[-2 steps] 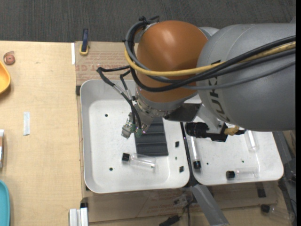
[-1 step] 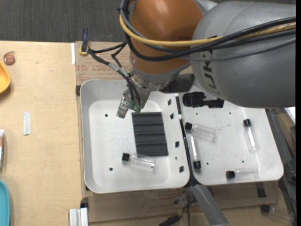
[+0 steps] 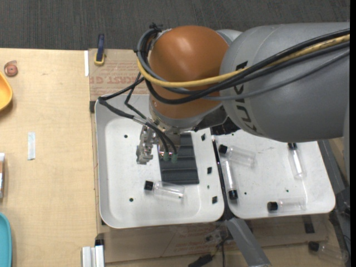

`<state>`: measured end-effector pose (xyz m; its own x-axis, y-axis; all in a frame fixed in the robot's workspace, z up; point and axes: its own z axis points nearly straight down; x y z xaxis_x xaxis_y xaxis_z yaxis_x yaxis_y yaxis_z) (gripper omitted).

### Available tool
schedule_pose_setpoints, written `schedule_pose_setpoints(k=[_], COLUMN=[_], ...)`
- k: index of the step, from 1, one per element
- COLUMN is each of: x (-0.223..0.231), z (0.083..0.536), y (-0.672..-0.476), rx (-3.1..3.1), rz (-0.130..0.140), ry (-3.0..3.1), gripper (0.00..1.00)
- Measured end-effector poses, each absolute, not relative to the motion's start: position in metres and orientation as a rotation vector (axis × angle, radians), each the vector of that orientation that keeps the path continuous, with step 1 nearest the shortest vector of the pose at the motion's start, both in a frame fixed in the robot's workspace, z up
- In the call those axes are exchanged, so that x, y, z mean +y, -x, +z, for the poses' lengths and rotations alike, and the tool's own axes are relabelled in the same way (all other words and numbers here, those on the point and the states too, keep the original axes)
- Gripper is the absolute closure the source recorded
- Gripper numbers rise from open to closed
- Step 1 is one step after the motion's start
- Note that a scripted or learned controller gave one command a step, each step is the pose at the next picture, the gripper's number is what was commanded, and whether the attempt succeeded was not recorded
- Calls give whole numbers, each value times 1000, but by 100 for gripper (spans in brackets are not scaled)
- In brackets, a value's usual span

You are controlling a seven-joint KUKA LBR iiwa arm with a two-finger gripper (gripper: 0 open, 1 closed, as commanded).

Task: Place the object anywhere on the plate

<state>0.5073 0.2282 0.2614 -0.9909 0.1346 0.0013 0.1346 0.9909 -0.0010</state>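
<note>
My gripper (image 3: pixel 146 149) hangs low over the left bin (image 3: pixel 114 204), under the arm's orange band. It sits just left of a dark ribbed rectangular plate (image 3: pixel 182 168) lying in the bin's middle. A clear tube with a black cap (image 3: pixel 163 190) lies on the bin floor below the gripper and just in front of the plate's near-left corner, apart from the gripper. The arm hides the plate's far end.
The right bin (image 3: pixel 317 202) holds several more clear tubes with black caps, such as one (image 3: pixel 236 153) near its left wall and one (image 3: pixel 286 206) at the front. To the left stretches a wooden bench (image 3: pixel 50 204) with small items at its edge.
</note>
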Motion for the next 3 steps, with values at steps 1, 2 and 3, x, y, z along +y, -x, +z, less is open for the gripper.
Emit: schedule_pose_setpoints(k=[1,2,3], x=[228,227,204], z=[261,270,303], y=[-507,-509,-524], rx=[-3133,-3133,-3134], rz=[1,0,-1], ry=[211,218,-252], gripper=[0,100,100])
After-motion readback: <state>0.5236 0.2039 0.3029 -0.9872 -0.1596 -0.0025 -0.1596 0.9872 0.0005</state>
